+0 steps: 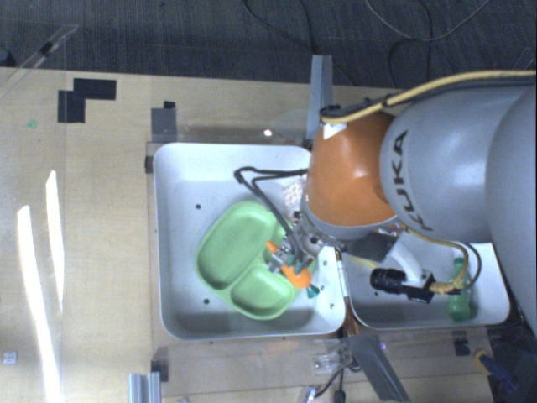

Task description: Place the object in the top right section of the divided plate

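the hand (pixel 292 259) hangs low at the right edge of the green divided plate (pixel 239 254) in the left bin (pixel 180 225). a small orange object (pixel 295 273) lies right beside it; whether it's gripped, cannot tell.

The arm (pixel 470 166) was a bulky, smooth grey casting w/ "KUKA" in dark letters running vertically at approx. centre-right of the frame, and a glossy orange band (pixel 348 175) shaped like a rounded cone just left of that. A yellow cable (pixel 436 86) ran along the arm's upper edge toward the upper right, thin black wires (pixel 260 175) looped out left of the orange band, and a black connector w/ a yellowish lead (pixel 403 282) sat under the grey body at lower right. The gripper (pixel 292 259) at the band's lower left was small, dark metal hardware, detail too fine to make out.
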Controlling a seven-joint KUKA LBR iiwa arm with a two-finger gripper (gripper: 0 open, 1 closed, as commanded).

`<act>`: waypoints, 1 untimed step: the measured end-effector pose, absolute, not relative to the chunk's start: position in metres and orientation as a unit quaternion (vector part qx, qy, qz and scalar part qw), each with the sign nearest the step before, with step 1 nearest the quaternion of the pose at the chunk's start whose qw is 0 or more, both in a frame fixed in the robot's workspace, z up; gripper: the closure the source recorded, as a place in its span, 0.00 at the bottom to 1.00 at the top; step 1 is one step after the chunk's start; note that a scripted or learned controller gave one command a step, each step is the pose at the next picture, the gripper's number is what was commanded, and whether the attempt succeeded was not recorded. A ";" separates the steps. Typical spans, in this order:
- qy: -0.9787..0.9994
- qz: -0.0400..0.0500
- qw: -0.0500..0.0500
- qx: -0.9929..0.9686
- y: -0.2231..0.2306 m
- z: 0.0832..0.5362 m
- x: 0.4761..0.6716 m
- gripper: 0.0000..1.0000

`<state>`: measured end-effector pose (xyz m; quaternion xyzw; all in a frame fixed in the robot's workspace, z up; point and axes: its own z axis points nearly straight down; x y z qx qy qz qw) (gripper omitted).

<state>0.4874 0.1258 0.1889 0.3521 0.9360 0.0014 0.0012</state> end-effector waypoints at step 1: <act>0.936 0.002 0.001 0.352 0.125 0.189 0.488 0.00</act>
